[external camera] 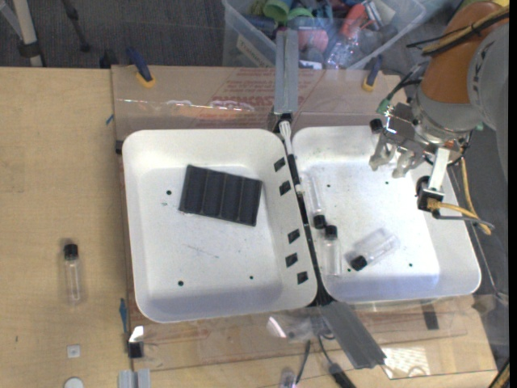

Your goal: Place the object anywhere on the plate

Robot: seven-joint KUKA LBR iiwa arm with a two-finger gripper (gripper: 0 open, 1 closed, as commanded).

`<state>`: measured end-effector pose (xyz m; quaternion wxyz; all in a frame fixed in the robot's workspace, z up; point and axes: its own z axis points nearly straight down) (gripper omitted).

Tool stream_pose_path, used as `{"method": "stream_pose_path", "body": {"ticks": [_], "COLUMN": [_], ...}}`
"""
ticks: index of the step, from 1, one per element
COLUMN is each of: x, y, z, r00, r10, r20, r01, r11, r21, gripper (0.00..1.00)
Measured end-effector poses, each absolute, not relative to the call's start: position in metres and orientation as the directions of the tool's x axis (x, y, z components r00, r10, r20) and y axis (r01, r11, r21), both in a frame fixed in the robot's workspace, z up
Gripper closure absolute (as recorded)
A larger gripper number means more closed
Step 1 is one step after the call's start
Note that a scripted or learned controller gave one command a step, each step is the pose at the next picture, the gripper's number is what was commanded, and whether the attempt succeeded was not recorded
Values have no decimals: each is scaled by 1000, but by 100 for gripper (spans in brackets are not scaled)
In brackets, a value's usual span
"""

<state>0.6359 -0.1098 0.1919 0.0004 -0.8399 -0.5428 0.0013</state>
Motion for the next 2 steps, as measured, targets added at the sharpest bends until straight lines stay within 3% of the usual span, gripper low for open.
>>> {"method": "stream_pose_path", "body": {"ticks": [1, 2], "x": [667, 627], "y": [-77, -40], "z": [293, 198], "r00": [576, 780], "r10": [817, 625], "r20": [-1, -3], "r01": [817, 625], "r11": [-576, -780], "r21": [0, -5], "gripper": [100, 100]}}
